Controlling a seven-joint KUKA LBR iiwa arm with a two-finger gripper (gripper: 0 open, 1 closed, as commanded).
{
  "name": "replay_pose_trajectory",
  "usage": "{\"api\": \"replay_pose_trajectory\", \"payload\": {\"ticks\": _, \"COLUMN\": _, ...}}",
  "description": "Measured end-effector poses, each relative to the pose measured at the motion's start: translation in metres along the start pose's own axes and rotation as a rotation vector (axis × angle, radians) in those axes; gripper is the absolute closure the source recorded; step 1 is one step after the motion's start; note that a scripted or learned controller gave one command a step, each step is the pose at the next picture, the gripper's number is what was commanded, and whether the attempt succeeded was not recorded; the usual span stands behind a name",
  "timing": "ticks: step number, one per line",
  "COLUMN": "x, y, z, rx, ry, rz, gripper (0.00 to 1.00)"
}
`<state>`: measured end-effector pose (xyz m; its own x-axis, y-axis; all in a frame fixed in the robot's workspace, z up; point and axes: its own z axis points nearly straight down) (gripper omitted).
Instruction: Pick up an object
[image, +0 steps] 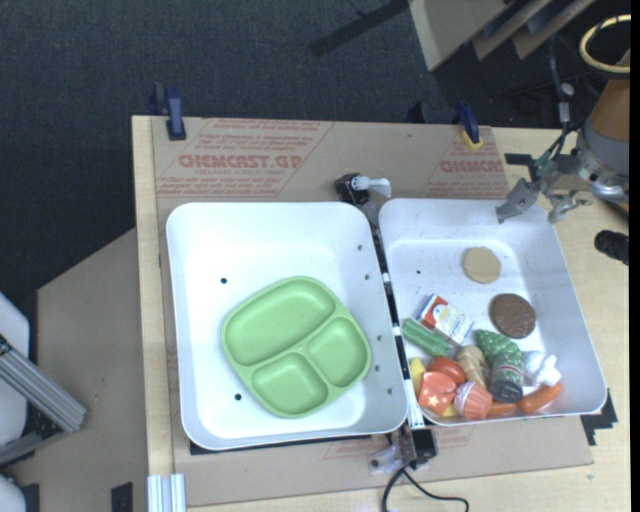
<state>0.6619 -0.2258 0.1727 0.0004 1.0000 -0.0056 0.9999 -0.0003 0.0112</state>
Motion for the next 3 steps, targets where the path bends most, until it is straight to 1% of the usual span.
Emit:
{"api": "replay_pose_trajectory", "payload": {"ticks": 1, "x": 0.036, "y": -0.031, "z": 0.066, "rx": 0.020, "ry": 0.010, "rz": -0.002, "gripper": 0.00}}
{"api": "replay_pose_trajectory", "payload": {"ticks": 2, "x": 0.011, "y": -0.118, "z": 0.036, "rx": 0.018, "ry": 0.008, "rz": 0.005, "gripper": 0.00}}
{"api": "replay_pose_trajectory", "payload": {"ticks": 3, "x": 0.034, "y": -0.040, "z": 0.090, "rx": 0.005, "ry": 0.004, "rz": -0.005, "gripper": 0.00}}
